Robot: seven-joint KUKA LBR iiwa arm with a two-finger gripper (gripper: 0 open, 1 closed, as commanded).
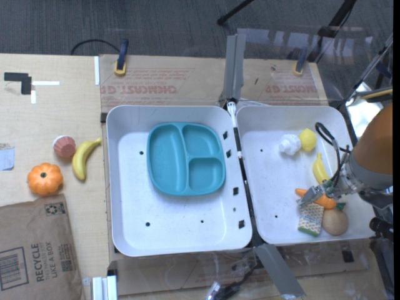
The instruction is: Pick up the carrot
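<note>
The carrot, orange with a bit of green at its right end, lies in the lower right part of the right bin. My gripper reaches in from the right and sits low over the carrot's right end, touching or nearly touching it. The grey wrist and orange band rise behind it. The carrot's left end shows beyond the gripper, resting near the bin floor.
Around the carrot lie a small yellow banana, a patterned sponge-like piece and a brown egg-shaped thing. A lemon and a white lump sit farther back. The left bin holds a teal divided plate.
</note>
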